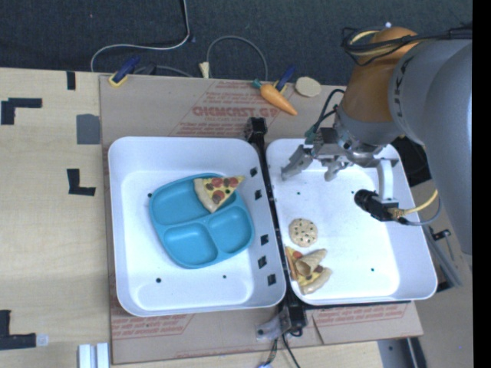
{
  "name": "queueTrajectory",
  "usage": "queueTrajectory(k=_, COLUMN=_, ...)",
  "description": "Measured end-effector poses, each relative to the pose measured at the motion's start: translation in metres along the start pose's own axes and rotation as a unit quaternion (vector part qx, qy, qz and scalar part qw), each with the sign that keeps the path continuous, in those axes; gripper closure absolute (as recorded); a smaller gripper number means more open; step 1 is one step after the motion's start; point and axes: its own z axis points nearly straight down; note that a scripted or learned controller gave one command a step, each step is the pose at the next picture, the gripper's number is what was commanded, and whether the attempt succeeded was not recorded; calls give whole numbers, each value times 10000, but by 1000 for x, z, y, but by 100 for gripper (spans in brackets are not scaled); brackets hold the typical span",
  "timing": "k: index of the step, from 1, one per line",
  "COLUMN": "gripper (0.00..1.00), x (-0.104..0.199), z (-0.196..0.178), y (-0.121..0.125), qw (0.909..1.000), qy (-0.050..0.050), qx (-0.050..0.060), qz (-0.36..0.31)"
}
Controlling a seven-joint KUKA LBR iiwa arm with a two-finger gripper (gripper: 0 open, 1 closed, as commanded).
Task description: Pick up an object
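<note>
A dark carpeted floor runs along the top of the frame, with thin cables looping down onto a light wooden bench (46, 228) marked with black tape pieces. On it lies a cardboard sheet (222, 113) printed in red, which carries both bins.

In the left white bin (130, 282) sits a blue divided plate (201, 225), tilted slightly, with a toy pizza slice (217, 190) lying across its upper right compartment and rim. Above the bins, on the cardboard near the frame's upper middle, rest a toy carrot (276, 98) and, just to its right, a pale round disc (308, 87).

The right white bin (391, 282) holds a toy cookie (303, 231) near its left wall, and just below it a small heap of tan toy food pieces (308, 270) in the lower left corner.

The grey arm enters from the right, its orange band (372, 83) at the upper right of the frame, wrist bent down toward the upper part of the right bin. The gripper (313, 165) hangs over that bin's upper left area with its two fingers spread apart, nothing between them. It is well apart from the cookie below.
</note>
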Motion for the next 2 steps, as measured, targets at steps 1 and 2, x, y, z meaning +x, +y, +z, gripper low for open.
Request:
queueTrajectory(k=1, gripper=0, x=4, z=3, y=-73, qw=10000, qy=9, qx=57, qz=21)
queueTrajectory(k=2, gripper=0, x=-31, z=106, y=-72, qw=10000, qy=1, qx=21, qz=21)
